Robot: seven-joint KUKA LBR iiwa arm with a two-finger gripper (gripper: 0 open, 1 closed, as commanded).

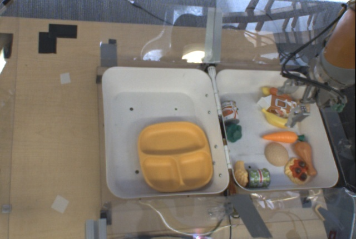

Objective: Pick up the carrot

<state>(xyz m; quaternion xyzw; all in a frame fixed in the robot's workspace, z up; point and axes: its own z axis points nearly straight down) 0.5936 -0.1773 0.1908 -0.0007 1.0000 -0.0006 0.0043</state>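
From above, the carrot lies flat in the right bin, near its middle, orange body pointing left and green top to the right. The gripper hangs just above and slightly right of it in the view, apart from it, over the bin's upper right part; whether it is released or clenched cannot be told from this angle, and nothing can be seen between its tips. A banana and a small orange-and-white box sit just left of the gripper, above the carrot. Below the carrot lie an egg, a squash and a pizza slice. The left bin holds a yellow tray.
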